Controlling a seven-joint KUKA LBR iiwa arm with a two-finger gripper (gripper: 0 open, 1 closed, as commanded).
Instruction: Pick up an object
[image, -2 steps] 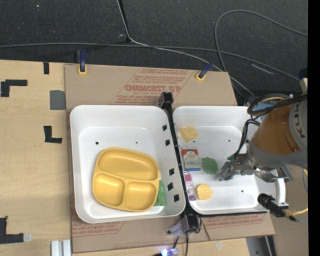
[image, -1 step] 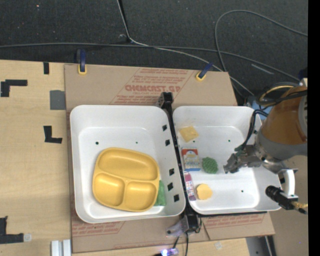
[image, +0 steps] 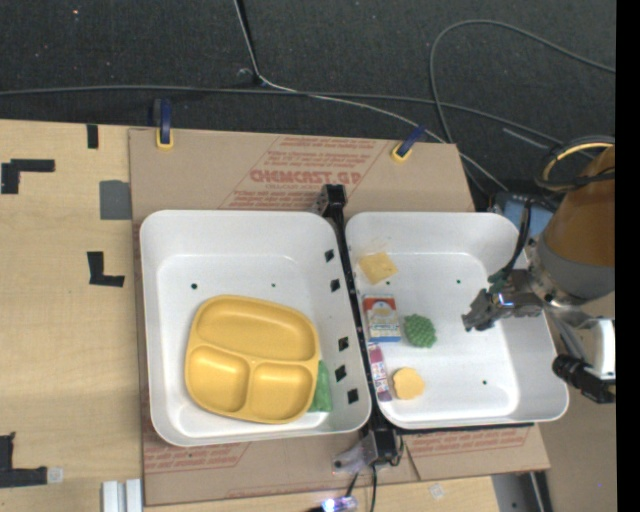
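Note:
The right bin (image: 500, 235) holds a pale yellow block (image: 378, 267) near its back left, a small red and white packet (image: 382, 319), a green knobbly piece (image: 419, 331) beside it, a round yellow piece (image: 407, 383) toward the front, and a thin purple-printed strip (image: 378, 372) along the left wall. My gripper (image: 484, 311) hangs over the right part of this bin, to the right of the green piece and apart from it. Nothing shows between its fingers.
The left bin (image: 160, 240) holds a yellow divided tray (image: 252, 357) with a green item (image: 322, 388) wedged at its right edge. A black divider (image: 345, 300) runs between the bins. Cardboard (image: 300, 165) lies under both. Cables (image: 460, 90) cross the dark back.

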